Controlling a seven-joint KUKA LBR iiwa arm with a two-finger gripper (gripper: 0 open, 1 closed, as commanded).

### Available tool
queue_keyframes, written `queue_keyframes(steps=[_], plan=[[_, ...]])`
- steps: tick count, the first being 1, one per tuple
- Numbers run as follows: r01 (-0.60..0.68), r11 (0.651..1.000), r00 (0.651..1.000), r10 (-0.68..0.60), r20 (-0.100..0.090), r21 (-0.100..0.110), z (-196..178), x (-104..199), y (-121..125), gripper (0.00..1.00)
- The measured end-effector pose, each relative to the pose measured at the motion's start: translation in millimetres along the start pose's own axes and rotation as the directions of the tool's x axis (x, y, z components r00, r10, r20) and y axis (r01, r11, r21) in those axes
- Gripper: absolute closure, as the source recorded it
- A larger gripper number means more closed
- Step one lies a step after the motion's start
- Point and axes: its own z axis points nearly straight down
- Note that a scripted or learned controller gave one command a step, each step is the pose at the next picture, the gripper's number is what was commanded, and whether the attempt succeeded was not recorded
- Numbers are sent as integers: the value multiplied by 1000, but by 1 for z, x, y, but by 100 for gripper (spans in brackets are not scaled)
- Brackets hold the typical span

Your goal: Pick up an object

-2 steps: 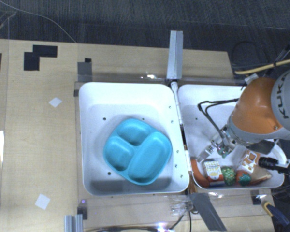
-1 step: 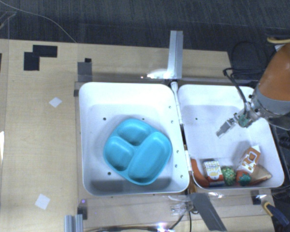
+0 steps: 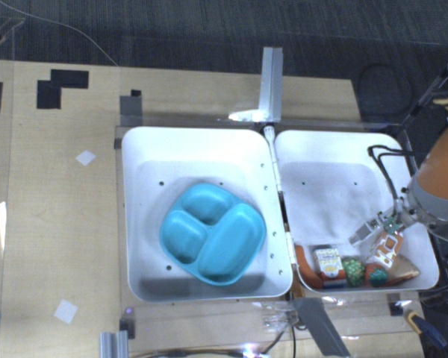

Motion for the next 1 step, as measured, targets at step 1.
queue_keyframes(steps=[1], plan=[[-90,996,996,90,8,-10,35,49,17,0]])
